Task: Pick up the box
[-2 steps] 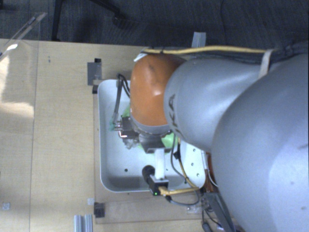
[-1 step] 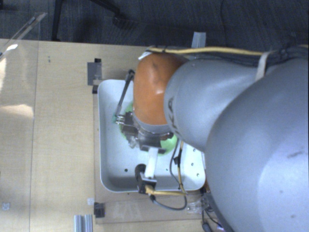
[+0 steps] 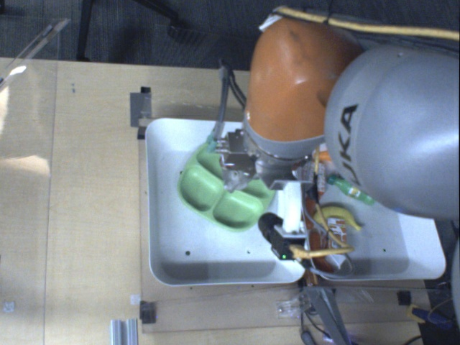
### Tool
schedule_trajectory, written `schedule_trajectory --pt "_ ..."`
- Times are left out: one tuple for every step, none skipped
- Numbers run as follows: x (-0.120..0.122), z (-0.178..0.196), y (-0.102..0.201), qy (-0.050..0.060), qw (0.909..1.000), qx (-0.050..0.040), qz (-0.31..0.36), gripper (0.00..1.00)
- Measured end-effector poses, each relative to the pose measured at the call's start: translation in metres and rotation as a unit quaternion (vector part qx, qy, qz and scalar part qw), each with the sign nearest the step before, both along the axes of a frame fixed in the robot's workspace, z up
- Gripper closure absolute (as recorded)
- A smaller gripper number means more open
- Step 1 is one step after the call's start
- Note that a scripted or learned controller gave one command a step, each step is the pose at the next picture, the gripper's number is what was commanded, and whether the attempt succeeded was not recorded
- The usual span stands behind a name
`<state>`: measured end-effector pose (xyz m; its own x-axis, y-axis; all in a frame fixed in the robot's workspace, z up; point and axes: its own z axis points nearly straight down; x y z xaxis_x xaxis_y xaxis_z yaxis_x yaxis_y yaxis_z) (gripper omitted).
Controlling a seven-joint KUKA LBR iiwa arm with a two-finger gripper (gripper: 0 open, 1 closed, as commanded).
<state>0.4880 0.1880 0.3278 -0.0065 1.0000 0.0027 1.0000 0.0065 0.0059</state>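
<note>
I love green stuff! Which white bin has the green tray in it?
The bin on the picture's left holds the green tray. The right bin has a yellow banana and other bits, but no tray.

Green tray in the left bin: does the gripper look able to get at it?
Probably yes: the gripper hangs right over the green tray, and nothing lies on the part that shows.

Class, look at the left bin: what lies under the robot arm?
A green divided tray lies in the white bin under the arm; its far right part is covered.
</note>
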Motion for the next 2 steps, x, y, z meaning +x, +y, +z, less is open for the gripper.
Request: schedule_trajectory --pt "0.0273 -0.0649 0.0315 0.003 0.9647 -0.0005 -0.264 1.00" --pt "0.0274 -0.0648 0.0315 0.003 0.9647 -0.0004 -0.263 0.00"
